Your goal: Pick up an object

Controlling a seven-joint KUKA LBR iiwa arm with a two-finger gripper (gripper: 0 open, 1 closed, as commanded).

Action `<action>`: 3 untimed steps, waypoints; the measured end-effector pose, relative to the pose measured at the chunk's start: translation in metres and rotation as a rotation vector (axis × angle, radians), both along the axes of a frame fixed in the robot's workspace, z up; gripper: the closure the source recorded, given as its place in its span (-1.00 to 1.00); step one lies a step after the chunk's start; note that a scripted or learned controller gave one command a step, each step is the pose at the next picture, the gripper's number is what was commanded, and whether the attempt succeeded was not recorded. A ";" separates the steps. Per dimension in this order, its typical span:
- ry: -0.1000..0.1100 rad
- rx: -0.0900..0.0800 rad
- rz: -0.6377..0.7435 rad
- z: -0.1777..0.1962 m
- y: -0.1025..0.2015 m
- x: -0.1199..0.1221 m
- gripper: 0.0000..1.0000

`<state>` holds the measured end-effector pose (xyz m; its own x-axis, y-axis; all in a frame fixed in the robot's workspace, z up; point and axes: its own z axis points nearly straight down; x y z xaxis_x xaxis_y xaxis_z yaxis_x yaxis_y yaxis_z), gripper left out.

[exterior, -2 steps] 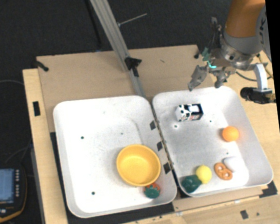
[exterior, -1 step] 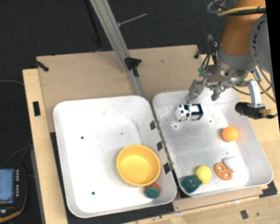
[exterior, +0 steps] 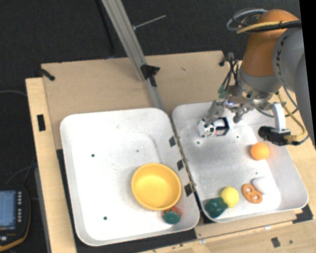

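Yellow bowl [exterior: 156, 185] in left bin [exterior: 91, 136]; no legible writing.

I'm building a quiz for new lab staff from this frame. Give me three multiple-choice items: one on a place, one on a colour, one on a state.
1. Where is the yellow bowl?
A. left bin
B. right bin
C. on the bench

2. What colour is the ball near the right bin's right edge?
A. blue
B. orange
C. white

3. How does the bowl sit?
A. upside down
B. on its side
C. upright

Answers: 1 A, it rests in the left bin. 2 B, it is plainly orange. 3 C, its hollow faces up.
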<state>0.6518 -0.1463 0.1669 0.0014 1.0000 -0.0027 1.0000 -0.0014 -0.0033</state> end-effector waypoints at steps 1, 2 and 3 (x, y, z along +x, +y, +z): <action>-0.010 -0.003 0.003 -0.042 -0.004 0.011 -1.00; -0.018 -0.004 0.003 -0.027 -0.005 0.013 1.00; -0.011 0.001 0.004 0.038 -0.004 0.012 1.00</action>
